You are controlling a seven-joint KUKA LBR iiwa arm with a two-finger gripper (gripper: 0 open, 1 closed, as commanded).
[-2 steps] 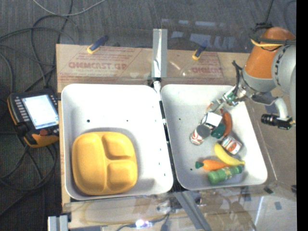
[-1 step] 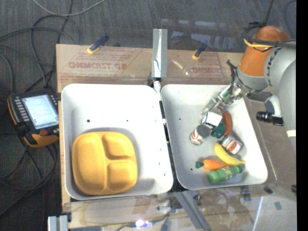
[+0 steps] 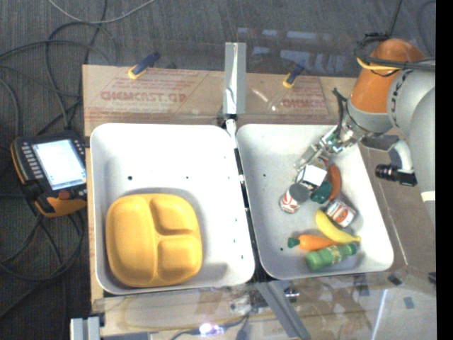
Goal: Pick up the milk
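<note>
- Count: two white bins – left bin (image 3: 99, 161), right bin (image 3: 272, 154). One yellow compartment tray (image 3: 154, 239) in the left one, well left of the gripper (image 3: 309, 178).
- Right bin held one each, clustered: small red-and-white carton lying on its side, taken as the milk (image 3: 290, 201); banana (image 3: 334, 229); carrot (image 3: 313, 242); green bottle (image 3: 330, 256); red-labelled can (image 3: 341, 212); teal item (image 3: 322, 192); brown-red sausage shape (image 3: 334, 177).
- One handheld pendant (image 3: 51, 165) sat off the bench, far left of the gripper.
- Writing: faded red print on the cardboard (image 3: 152, 94) behind the bins, not legible. Labels on can and carton too small to read.
- Gripper was low in the right bin; milk just below and slightly left of it, touching or nearly so.
- Cannot tell gripper state.
</note>
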